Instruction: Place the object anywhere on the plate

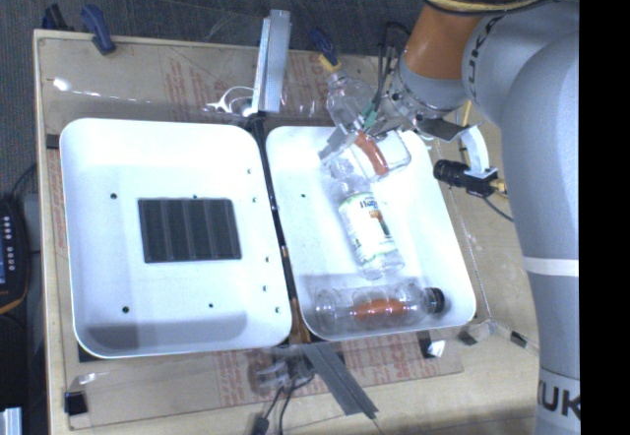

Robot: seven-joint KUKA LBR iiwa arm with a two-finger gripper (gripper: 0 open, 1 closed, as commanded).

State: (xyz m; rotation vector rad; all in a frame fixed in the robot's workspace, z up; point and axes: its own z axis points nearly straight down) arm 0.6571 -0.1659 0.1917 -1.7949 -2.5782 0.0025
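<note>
A dark grey ribbed plate (189, 229) lies flat in the middle of the left bin (89, 177). In the right bin (448, 236) a clear bottle with a white label (369, 226) lies lengthwise. A second clear bottle with something orange inside (379, 305) lies across the near wall. My gripper (359, 140) hangs low over the far end of the right bin, at the upper end of the labelled bottle. A small orange-red piece (374, 156) shows just under it. Whether anything is held is hidden by glare and clear plastic.
A grey bar (273, 59) stands upright behind the seam between the bins. Blue clamps (96, 30) hold the bench's far edge. Cables (472, 177) run along the right bin's right side. My arm's grey body (536, 128) fills the right.
</note>
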